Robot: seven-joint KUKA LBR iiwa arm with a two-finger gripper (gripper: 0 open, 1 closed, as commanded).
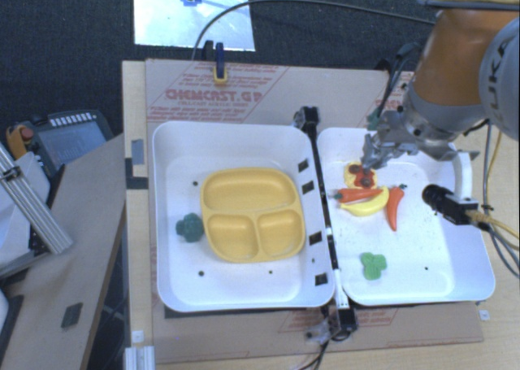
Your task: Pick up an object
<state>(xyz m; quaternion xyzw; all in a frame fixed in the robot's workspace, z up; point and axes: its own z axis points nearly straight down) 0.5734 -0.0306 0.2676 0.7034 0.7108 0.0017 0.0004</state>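
toy food (363,191), a small yellow, red and orange cluster, lies in the right bin (455,279), directly below the gripper (371,161). its long axis seems to run left-right. grip unclear; nothing visibly held.

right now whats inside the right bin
In the right bin: a banana, two orange carrots, a green broccoli piece and a small yellow-red item partly covered by the gripper.
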